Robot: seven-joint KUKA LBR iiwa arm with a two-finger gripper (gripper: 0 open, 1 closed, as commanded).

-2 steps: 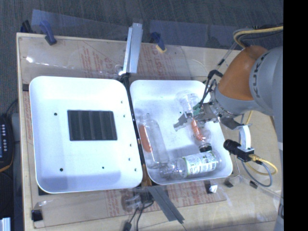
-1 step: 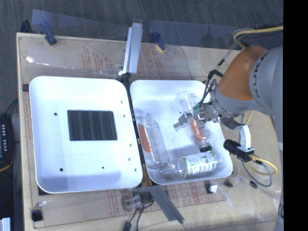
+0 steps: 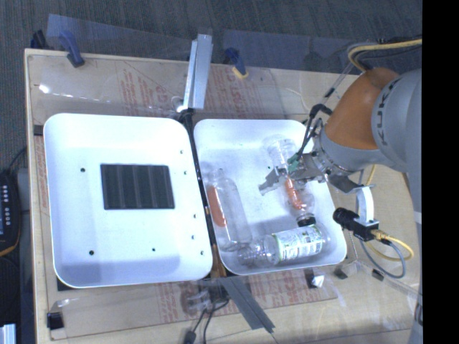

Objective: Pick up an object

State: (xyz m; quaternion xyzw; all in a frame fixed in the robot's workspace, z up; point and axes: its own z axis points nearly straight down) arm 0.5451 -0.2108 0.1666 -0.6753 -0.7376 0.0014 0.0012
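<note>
Hand (image 3: 285, 178) state: cannot tell. Clear bottle (image 3: 290, 186) right beneath; slick, rounded plastic likely slips or rolls.

We see two white bins side by side: the left bin (image 3: 72, 192) holds a dark ridged panel (image 3: 137, 186), the right bin (image 3: 237, 138) three clear bottles. The gripper (image 3: 285, 176) sits low over the bottle with an orange insert (image 3: 297, 199); another bottle (image 3: 228, 210) lies along the left wall and a labelled one (image 3: 290, 245) along the near wall
</note>
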